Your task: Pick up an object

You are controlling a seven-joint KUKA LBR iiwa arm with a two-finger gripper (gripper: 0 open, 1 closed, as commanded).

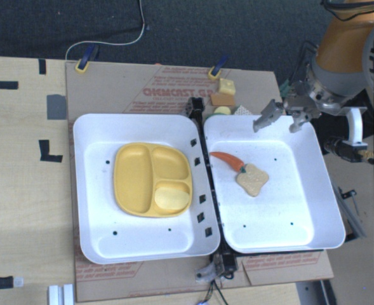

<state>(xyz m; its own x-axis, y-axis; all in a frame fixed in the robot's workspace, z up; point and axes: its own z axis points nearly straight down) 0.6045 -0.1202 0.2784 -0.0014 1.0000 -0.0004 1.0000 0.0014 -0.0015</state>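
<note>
My gripper (282, 118) hangs spread open, empty, over right bin's (313, 189) far edge. Carrot (228, 161) & toast (253, 180) lie touching mid-bin. Both prob light, stiff plastic, bit slippery; I'd pinch carrot across its thin body.

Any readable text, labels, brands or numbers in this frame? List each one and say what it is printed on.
"CHEMCAST GP": my best reading of the red print on the brown cardboard sheet behind the two bins; the letters are blurred, so the reading is unsure.
Smaller red print on the same sheet, at its front edge under the left bin: too small and blurred to read.
No text can be read on the yellow divided plate, the toy carrot or the arm.
</note>
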